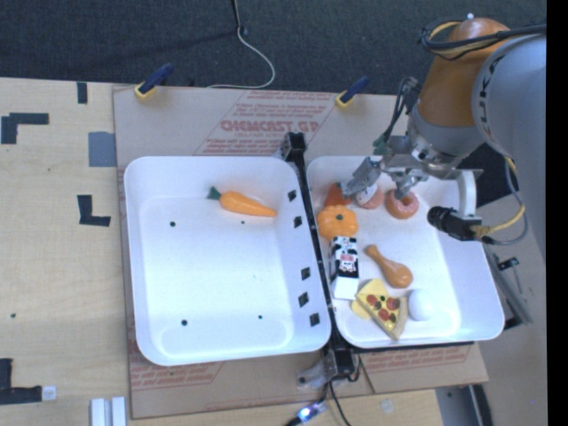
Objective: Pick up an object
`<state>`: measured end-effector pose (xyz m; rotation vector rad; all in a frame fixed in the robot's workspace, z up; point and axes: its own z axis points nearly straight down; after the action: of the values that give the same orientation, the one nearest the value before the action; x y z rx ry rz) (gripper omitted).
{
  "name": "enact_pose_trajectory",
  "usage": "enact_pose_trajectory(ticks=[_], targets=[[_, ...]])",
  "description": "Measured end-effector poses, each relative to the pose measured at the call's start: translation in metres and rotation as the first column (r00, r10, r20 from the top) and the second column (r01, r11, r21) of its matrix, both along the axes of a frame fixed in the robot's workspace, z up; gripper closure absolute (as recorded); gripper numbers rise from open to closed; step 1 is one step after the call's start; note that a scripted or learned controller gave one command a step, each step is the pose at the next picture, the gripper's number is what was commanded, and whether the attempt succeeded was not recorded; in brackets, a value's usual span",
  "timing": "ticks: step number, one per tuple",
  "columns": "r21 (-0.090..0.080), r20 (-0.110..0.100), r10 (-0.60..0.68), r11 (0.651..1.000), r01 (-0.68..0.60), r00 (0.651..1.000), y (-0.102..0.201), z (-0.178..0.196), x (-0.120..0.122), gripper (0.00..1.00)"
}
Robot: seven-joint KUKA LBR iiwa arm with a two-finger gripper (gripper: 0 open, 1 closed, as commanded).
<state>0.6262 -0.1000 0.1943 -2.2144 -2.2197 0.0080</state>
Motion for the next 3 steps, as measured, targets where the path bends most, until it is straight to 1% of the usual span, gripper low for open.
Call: enact_pose_trajectory(ticks=[1,2,3], targets=[[-0.001,0.016,0.001,1.000,-0.001,1.000,-0.009,-0.088,-0.016,0.00],[0.012,0.005,-0.002,1.000,0.002,1.000,-0.041,-0.099,0.022,0.00],[0.013,0.006,0.002,1.000,-0.002,1.000,-0.041,-0.086,0.026,1.00]])
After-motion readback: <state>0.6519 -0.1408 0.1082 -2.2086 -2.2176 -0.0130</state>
